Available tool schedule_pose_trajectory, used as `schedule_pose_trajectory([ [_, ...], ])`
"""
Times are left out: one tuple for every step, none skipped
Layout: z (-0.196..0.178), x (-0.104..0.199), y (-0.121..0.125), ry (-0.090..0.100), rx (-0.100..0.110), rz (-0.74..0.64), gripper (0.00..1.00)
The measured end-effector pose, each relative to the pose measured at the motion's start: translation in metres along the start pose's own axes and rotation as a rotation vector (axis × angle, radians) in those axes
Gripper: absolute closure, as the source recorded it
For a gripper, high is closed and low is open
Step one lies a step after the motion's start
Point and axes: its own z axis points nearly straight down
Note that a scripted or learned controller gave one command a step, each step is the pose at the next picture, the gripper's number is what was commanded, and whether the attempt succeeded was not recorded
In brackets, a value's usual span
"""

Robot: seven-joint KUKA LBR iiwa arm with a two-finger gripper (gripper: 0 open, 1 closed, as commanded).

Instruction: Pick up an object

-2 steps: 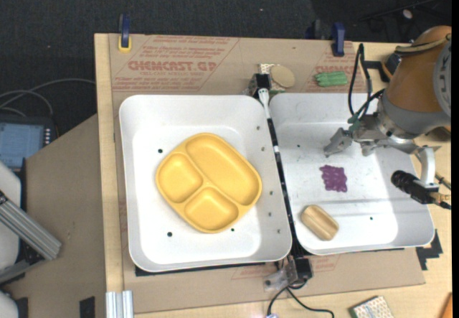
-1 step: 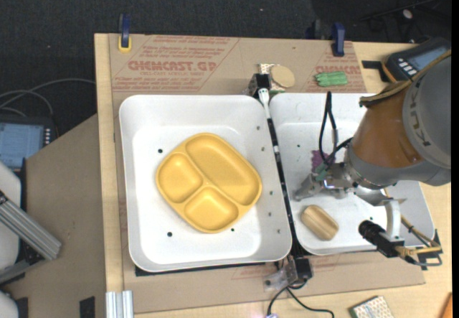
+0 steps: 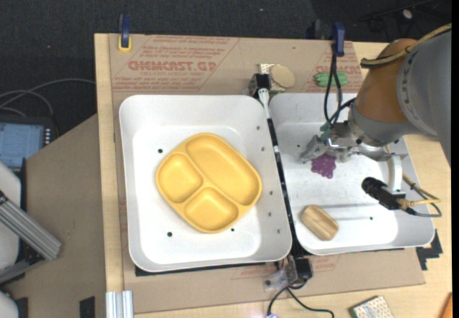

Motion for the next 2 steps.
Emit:
schedule_pose_trajectory([
  [-0.01, 0.001, -0.003, 0.001, 0.003, 0.001, 1.0],
  [-0.147, 0.041, 0.039, 0.002, -0.012, -0.005, 1.0],
])
